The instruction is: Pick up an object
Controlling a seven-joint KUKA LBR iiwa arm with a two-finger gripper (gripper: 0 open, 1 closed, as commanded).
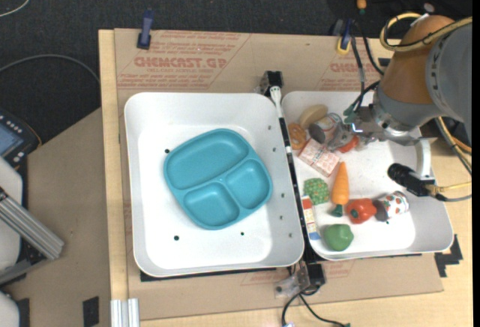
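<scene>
My gripper [354,128] reaches down into the right bin [431,232] near its far edge. Its tip sits right beside a small grey can [325,127], with a red-orange piece [346,144] just below it. I cannot see whether anything is held. An orange carrot [340,183] lies mid-bin, with a red pepper [361,210] and a green fruit [339,236] toward the front. A pink and white box [320,160] lies left of the carrot.
The left bin [146,168] holds a blue divided plate [217,178]. In the right bin I also see a tan bread piece [313,115], a green spotted item [316,189] and a small white, red and black toy [394,205]. The shared bin wall [288,160] runs between them.
</scene>
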